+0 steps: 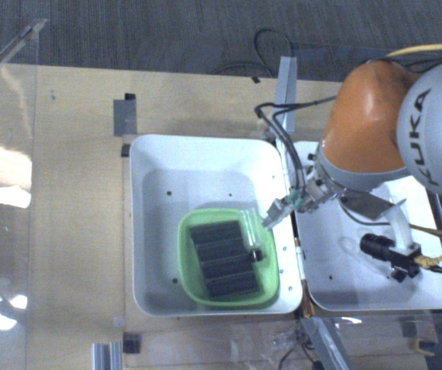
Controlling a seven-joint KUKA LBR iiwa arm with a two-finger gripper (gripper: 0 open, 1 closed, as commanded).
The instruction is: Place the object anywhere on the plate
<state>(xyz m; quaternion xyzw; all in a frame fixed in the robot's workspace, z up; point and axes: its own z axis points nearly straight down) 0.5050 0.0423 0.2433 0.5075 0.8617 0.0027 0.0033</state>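
Reaching in from the right, the grey arm with its orange band (363, 122) hangs its two-finger gripper (271, 216) over the right rim of the square green plastic plate (191, 280) in the left shallow white bin (159, 168). A dark ribbed rectangular block (222, 259) lies flat on that plate. Whether the gripper is spread or closed cannot be told.

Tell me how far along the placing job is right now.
Looks mostly done: a dark ridged object already lies on the green plate in the left bin. In hand: the gripper hangs over the plate's right rim, beside the object; whether it grips anything is unclear. Left: probably just pulling the arm back toward the right bin.
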